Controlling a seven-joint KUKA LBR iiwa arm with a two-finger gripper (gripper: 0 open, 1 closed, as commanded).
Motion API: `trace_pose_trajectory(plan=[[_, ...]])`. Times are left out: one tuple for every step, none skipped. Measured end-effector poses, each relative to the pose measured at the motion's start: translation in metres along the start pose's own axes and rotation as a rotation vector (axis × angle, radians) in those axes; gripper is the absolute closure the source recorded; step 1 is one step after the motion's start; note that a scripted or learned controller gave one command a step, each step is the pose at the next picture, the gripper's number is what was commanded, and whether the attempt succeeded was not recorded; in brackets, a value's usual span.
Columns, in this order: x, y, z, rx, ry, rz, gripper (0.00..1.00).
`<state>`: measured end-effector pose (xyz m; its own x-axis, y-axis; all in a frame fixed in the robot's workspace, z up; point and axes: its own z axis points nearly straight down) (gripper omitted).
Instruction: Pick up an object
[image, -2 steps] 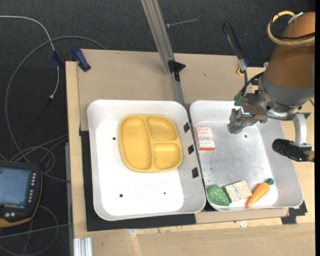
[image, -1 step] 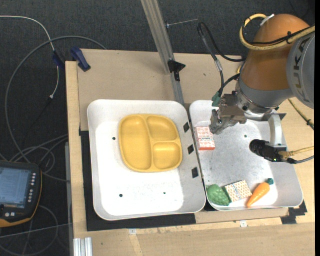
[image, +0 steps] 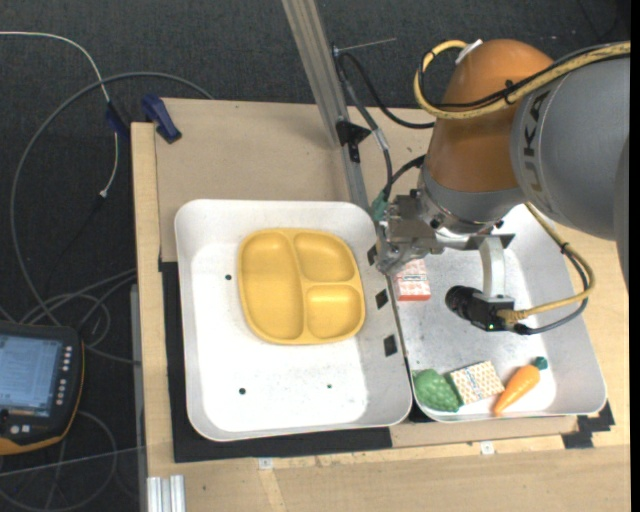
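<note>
At the right bin's (image: 590, 330) left wall, the gripper (image: 405, 250) hung over a small red-and-white packet (image: 411, 283), lying just toward six o'clock; how the jaws stood, I couldn't tell.

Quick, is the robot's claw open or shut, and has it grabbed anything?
Claw: cannot tell whether it is open or closed; it sits right above a small red and white box in the right bin.

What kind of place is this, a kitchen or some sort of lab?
Most likely a robotics lab or test bench, not a kitchen. A grey and orange arm reaches over two white bins on a plywood bench, loose cables run over the dark floor, and a handheld control pendant lies at the left.
</note>
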<state>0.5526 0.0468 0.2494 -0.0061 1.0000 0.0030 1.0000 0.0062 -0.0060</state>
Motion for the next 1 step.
trace_pose_trajectory(plan=[[0.0509,-0.0188,0.0153,0.0,-0.001,0.0,1.0]])
